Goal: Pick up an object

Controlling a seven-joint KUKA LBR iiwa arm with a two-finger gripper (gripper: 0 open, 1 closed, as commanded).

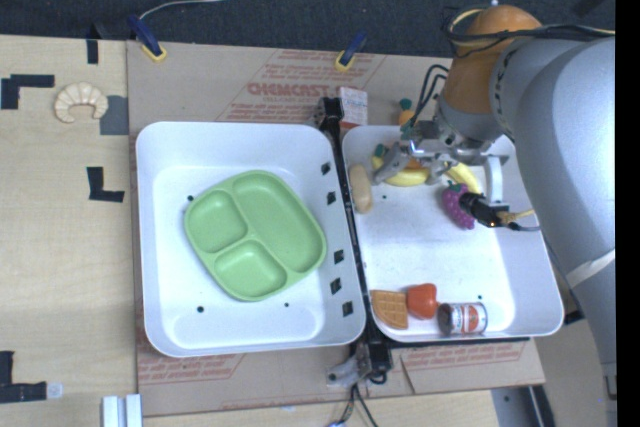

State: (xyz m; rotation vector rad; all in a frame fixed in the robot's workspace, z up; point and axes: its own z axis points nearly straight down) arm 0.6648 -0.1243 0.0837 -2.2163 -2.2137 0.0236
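Observation:
My gripper (pixel 412 159) is low over the back of the right bin (pixel 440 255), right above a yellow banana (pixel 408 179). The view does not show whether it touches the banana. Purple grapes (pixel 457 207) lie just right of the banana. A beige bread-like piece (pixel 360 187) rests against the bin's left wall. Along the front edge sit a waffle (pixel 390 308), a red tomato (pixel 423 297) and a small can (pixel 462 318) on its side. The grey arm with its orange band (pixel 480 75) hides the bin's back right corner.
The left bin (pixel 170 165) holds a green three-part plate (pixel 255 233). A small box (pixel 352 103) stands behind the divider between the bins. A croissant (pixel 80 101) lies on the bench far left. Bare floor (pixel 430 245) shows in the right bin's middle.

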